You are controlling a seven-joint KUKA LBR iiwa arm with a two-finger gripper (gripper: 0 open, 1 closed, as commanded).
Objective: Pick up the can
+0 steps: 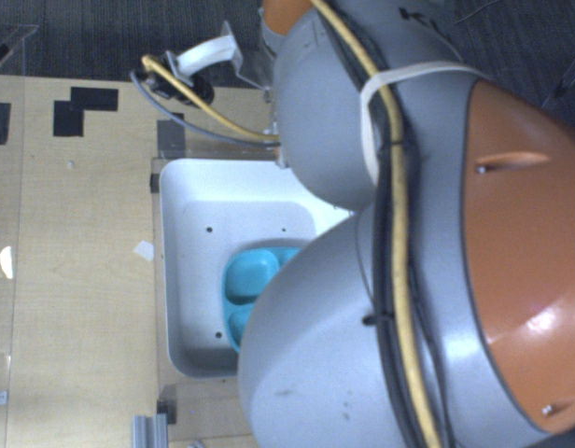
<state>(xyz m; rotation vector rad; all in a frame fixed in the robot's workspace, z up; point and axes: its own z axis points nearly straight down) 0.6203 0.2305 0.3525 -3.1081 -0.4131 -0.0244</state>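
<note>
Grey arm (399, 250) is blocking most of the shallow white bin (189, 250); light-blue rounded object (248, 278) is lying inside.

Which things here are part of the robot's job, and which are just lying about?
Job: arm; white bin it reaches over.

Lying about: blue rounded thing, half hidden by the arm, not clearly a can; black marks; white scrap on the bench.

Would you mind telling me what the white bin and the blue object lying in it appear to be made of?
The white bin looks like moulded plastic, semi-matte: rounded corners, soft even shading. The blue object seems smooth, slightly glossy plastic or rubber, judging by its rounded lobes and soft highlights; the arm hides much of it.
</note>
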